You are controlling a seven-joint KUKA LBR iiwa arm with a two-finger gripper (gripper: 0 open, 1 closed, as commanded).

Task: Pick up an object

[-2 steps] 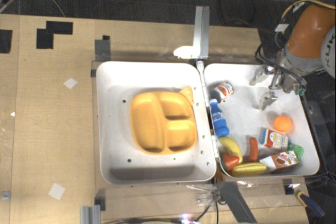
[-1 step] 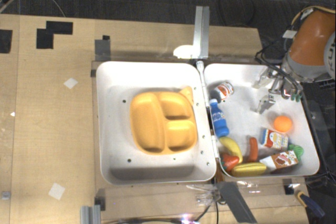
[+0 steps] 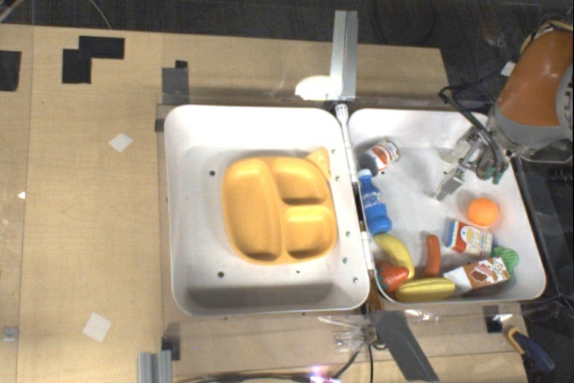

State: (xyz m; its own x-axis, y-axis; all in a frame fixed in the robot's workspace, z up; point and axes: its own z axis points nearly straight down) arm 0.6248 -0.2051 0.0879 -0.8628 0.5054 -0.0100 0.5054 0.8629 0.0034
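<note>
Orange is what catches your eye first in the camera view: the band of the arm (image 3: pixel 538 90) reaching over the right bin (image 3: pixel 421 134), and the small orange ball (image 3: pixel 484 211) lying on that bin's floor. Take the right bin as your landmark. You see the end effector (image 3: pixel 456 179) hanging above its upper right part, tilted down toward the bin's middle; its fingers look slightly spread with nothing between them, though the detail is small. The ball sits just below and to the right of the fingertips, apart from them.

Along the bin's left wall you have a blue bottle (image 3: pixel 373 204) lying lengthwise, and just above it a small red and white can (image 3: pixel 383 155). Near the bin's lower edge lie two yellow bananas (image 3: pixel 395 252), one angled below the bottle and one flat along the bottom wall. A red sausage-shaped piece (image 3: pixel 433 254) lies upright between the bananas and the cartons. A small juice carton (image 3: pixel 469 238) sits just under the ball, a second carton (image 3: pixel 485 274) lies below it, and a green item (image 3: pixel 508 257) is tucked against the bin's right wall beside them.

To the left of the right bin, touching it along the shared edge, you find the left bin (image 3: pixel 193 211) holding a yellow divided tray (image 3: pixel 278 209). Both bins rest on the pale wooden surface (image 3: pixel 81 220)
</note>
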